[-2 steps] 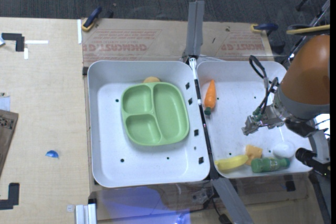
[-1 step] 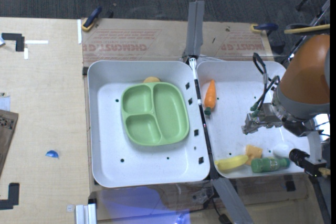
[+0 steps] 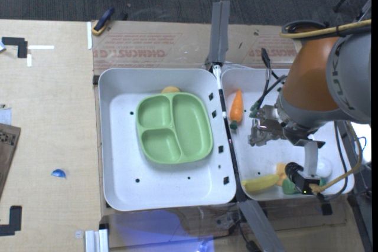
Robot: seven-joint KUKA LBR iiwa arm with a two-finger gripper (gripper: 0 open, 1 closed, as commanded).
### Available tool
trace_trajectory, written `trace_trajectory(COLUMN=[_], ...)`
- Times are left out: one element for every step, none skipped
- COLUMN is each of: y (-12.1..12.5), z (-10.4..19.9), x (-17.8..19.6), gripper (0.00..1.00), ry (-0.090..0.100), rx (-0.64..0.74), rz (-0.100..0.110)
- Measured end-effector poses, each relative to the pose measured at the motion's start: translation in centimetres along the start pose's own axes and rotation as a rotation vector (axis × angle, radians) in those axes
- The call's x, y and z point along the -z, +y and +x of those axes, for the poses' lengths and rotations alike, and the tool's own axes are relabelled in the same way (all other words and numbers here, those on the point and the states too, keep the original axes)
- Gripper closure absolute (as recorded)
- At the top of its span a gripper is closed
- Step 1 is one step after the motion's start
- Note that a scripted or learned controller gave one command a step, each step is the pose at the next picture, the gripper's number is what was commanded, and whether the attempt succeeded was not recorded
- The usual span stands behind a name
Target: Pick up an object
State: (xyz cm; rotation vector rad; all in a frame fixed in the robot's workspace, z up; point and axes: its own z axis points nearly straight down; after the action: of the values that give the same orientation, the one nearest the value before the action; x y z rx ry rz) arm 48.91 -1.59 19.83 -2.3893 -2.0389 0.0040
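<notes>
Nearest to the camera, a yellow banana-shaped toy lies at the near edge of the right white bin, with a small green object just beside it on the right. At the far left side of this bin lies an orange toy carrot, close to the wall between the bins. The grey arm with the orange band reaches in from the right, and its two-finger gripper hangs over the middle of the right bin, apart from the carrot; whether it is released or clenched, I cannot tell. The left white bin carries a light green plastic plate with three compartments, and a small yellow-orange object peeks out behind its far rim.
</notes>
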Motion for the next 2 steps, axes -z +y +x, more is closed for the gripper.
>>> trace_trajectory(y=[-0.02,0.08], z=[-7.35,-7.39], x=[-0.78,0.05], gripper=[1.0,1.0], ry=[0.0,-0.001], rx=[0.062,0.063], rz=[0.001,0.002])
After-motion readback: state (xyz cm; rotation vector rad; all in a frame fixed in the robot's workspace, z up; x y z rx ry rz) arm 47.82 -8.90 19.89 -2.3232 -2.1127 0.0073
